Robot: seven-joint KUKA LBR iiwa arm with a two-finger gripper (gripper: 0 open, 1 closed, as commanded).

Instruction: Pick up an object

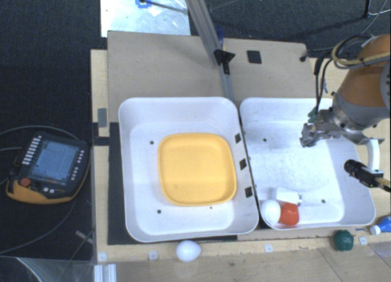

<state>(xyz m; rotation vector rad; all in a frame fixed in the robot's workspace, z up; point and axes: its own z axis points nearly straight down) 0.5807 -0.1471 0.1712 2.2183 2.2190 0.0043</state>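
A yellow square plate lies in the left bin. In the right bin, near the front left corner, sit a white egg-shaped object, a red-orange object and a small white block, close together. My gripper hangs over the right bin's upper right part, well away from those objects. Nothing shows between its fingers.
A white egg lies on the bench in front of the left bin. A dark green ball sits at the front right. A teach pendant rests on the floor at left. A grey pole slants across the back.
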